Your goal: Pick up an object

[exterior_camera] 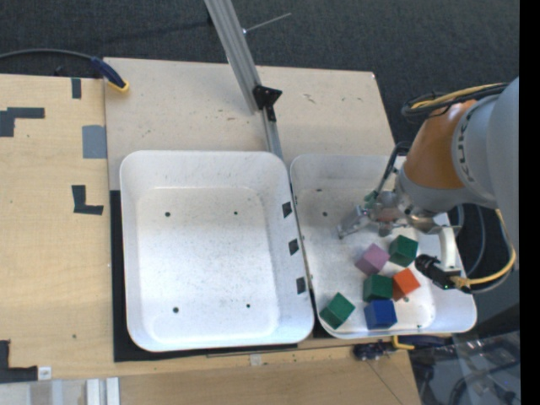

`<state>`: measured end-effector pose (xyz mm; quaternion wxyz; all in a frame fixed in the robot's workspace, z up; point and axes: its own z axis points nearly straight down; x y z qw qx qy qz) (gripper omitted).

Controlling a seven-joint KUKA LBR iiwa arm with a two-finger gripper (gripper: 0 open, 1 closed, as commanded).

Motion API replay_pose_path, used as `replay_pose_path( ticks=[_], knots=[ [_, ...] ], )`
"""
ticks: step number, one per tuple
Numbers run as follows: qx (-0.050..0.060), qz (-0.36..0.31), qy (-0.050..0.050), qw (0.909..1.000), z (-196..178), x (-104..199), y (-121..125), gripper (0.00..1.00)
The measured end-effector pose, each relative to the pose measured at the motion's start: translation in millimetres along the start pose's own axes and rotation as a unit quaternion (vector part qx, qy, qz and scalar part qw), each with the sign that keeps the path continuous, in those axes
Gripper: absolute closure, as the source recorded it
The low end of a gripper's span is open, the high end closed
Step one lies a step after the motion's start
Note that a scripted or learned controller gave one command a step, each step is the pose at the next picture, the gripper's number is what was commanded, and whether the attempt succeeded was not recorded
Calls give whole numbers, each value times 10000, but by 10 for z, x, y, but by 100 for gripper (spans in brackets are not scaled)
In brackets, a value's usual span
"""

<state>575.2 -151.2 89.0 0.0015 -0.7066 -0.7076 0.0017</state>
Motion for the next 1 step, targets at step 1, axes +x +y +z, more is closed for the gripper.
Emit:
replay_pose_path(
  ticks=[1],
  knots=[
    [-10, -5, 5, 10000, -122, 6, 7, 100]
  ],
)
